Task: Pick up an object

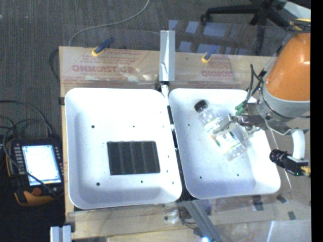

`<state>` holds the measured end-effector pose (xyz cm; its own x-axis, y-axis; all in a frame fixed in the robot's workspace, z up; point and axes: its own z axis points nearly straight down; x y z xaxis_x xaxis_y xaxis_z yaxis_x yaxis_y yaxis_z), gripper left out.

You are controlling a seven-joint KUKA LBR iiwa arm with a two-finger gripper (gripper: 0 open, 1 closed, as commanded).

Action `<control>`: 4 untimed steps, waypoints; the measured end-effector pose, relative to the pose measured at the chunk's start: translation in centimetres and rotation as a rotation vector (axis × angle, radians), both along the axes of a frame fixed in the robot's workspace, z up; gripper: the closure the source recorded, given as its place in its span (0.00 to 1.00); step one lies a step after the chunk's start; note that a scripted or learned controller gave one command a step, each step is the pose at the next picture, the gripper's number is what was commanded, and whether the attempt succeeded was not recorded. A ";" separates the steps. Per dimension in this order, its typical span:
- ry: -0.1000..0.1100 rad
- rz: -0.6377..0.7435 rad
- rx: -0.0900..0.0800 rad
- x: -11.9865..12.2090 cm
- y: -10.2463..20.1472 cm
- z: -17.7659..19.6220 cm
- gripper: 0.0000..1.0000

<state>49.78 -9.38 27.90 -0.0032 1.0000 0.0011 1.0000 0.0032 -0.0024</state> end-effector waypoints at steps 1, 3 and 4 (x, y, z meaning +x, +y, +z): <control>-0.001 0.126 -0.001 4.5 0.1 -3.4 0.00; -0.013 0.231 -0.006 8.6 -4.3 -18.8 0.00; -0.015 0.231 -0.004 8.6 -4.2 -17.8 1.00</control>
